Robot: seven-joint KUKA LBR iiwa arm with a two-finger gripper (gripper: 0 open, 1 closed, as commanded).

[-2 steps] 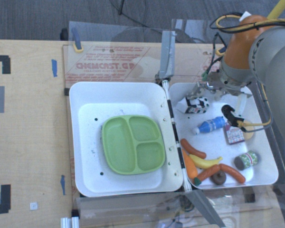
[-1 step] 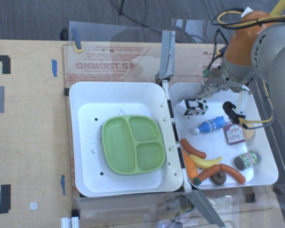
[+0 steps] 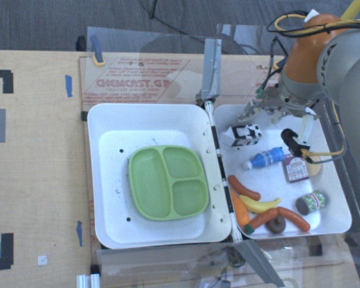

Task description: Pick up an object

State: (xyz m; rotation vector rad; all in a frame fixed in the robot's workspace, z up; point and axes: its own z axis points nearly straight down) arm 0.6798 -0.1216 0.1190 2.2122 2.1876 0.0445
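Observation:
My gripper hangs over the back of the right bin, under the orange band of the arm. Just in front of it and to the left lies a black-and-white toy cow, apart from the gripper. A blue bottle lies on its side in the middle of the bin. A maroon packet sits to its right. Along the front lie a yellow banana, several orange-red sausage-like pieces, a brown donut and a small green-labelled can.
The left bin holds a green divided plate. A metal divider stands behind the seam between the bins. A clear panel edges the right bin's far side.

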